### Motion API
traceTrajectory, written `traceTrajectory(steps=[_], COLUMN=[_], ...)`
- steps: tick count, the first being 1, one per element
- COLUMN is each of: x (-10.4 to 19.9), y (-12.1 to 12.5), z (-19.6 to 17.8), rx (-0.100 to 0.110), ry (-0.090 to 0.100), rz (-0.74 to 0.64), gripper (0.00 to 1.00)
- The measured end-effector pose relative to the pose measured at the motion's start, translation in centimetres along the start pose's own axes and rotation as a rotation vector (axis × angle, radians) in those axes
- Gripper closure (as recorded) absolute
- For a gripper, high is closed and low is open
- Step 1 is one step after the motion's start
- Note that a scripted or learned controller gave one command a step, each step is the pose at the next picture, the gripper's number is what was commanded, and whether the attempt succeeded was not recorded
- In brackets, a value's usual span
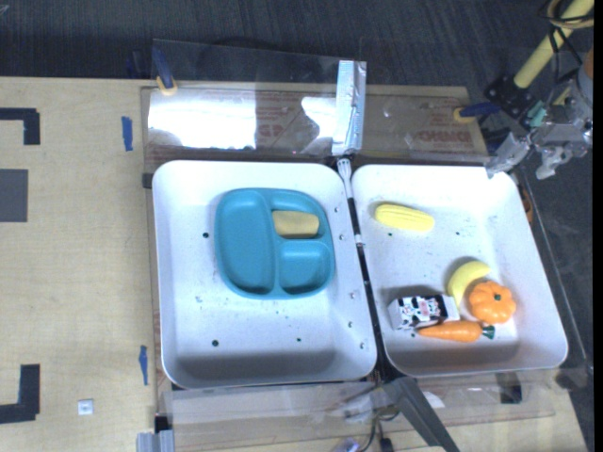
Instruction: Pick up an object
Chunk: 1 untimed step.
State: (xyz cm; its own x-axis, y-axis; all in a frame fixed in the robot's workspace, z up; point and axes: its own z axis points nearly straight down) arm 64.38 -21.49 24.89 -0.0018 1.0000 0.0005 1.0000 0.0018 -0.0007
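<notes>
The right bin (528,252) holds a yellow corn cob (404,217) near its back left. At its front right sit an orange pumpkin (492,302), a yellow round fruit (468,276) behind it, a carrot (455,331) and a small black-and-white carton (418,311). In the left bin (188,299) lies a blue divided plate (254,248) with a tan bread-like piece (296,223) in its back right section. My gripper (539,149) hangs outside the right bin's back right corner, apart from every object.
A clear plastic panel (254,111) with a metal bracket (350,106) stands behind the bins. Yellow cabling (551,36) runs along the arm at the top right. Wooden bench surface (66,252) stretches to the left.
</notes>
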Motion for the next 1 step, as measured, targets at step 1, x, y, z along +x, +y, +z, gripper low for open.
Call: traceTrajectory(steps=[1], x=[-0.64], y=[-5.18], z=[10.73], rx=[0.006], ry=[0.004], rz=[-0.109], gripper=[0.00])
